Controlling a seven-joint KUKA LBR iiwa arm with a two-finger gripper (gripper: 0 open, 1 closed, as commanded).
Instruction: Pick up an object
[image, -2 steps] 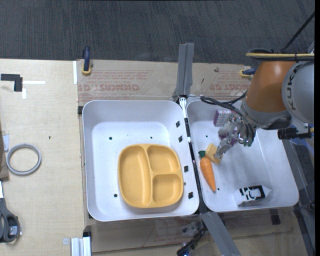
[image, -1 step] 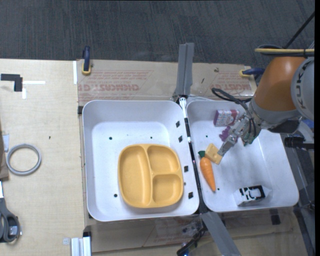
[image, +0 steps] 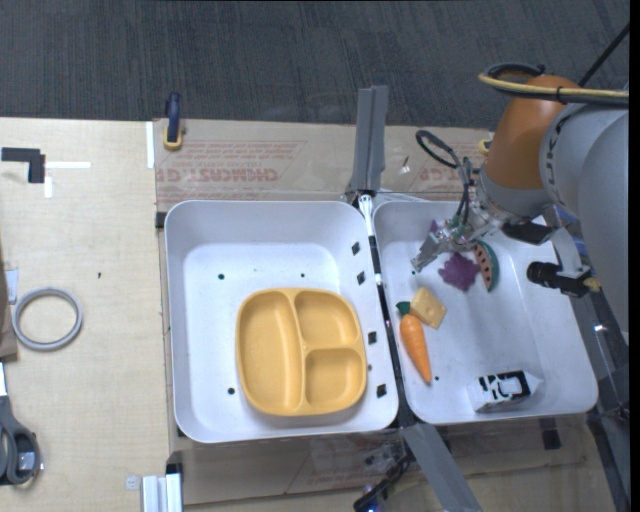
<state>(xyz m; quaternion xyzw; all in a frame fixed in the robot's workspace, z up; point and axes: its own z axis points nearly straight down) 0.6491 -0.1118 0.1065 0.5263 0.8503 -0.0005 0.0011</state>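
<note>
My gripper (image: 432, 250) hangs over the back part of the right bin (image: 560, 390), below the arm's orange band. A purple bunch of grapes (image: 459, 271) lies just to its right, with a watermelon slice (image: 487, 266) beside that. In front of the gripper a pale yellow cheese wedge (image: 429, 307) rests next to an orange carrot (image: 415, 345) along the bin's left wall. A small black and white item (image: 504, 386) sits near the front right corner. Nothing shows held in the gripper.
The left bin (image: 200, 250) holds a yellow divided plate (image: 300, 350). On the bench to the left lie a grey ring (image: 45, 317) and scissors (image: 15, 450). A grey divider post (image: 369, 140) stands between the bins at the back.
</note>
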